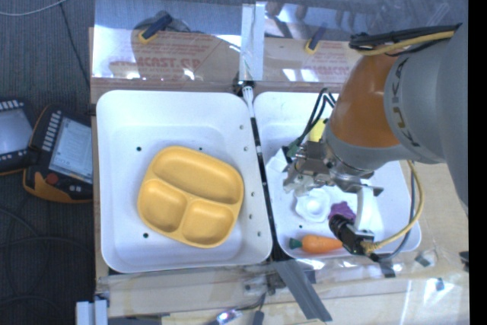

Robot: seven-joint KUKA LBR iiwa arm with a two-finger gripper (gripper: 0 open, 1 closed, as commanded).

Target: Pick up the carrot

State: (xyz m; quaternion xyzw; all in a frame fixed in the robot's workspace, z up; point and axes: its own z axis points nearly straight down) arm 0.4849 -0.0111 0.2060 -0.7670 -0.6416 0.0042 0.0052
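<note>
the carrot [323, 243] lies on its side at the front of the right bin [275, 135], close to the front wall, its green top pointing left and its orange body running right toward a dark piece of the arm's fittings. it looks like a small toy — probably light, stiff and smooth, so it may well roll or slide if pinched near the narrow end; the thick middle of the orange body, taken across its width, seems the safest place to hold. just behind it sit a white round thing [312, 206] and a purple thing [342, 208], both near enough to get in the way of a descent. the gripper [308, 173] hangs above these, further back than the carrot and apart from it — whether it is spread or closed i cannot tell. in the left bin [114, 186] a yellow divided plate [190, 195] rests, well apart from all this.
</note>
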